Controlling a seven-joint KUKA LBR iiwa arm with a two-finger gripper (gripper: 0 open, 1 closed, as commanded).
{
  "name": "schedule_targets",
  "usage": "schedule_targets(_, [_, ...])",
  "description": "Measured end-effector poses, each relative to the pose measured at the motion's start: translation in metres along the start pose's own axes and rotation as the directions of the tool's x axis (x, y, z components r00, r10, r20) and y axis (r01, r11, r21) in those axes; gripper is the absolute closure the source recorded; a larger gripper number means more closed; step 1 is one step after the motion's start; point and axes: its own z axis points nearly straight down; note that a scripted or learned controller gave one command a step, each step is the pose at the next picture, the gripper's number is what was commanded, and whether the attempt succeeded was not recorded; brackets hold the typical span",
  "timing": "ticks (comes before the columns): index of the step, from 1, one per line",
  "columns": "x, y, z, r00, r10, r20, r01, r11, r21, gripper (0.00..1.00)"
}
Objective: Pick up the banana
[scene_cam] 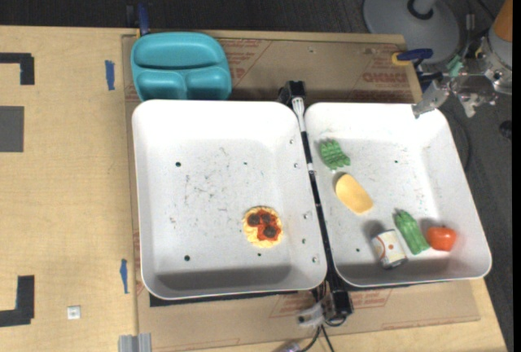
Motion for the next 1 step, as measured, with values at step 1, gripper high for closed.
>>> schedule_targets(1, [0.0977,-0.0882,0.0755,0.993,-0.119,-0.002,0.119,0.993,0.002,0.00])
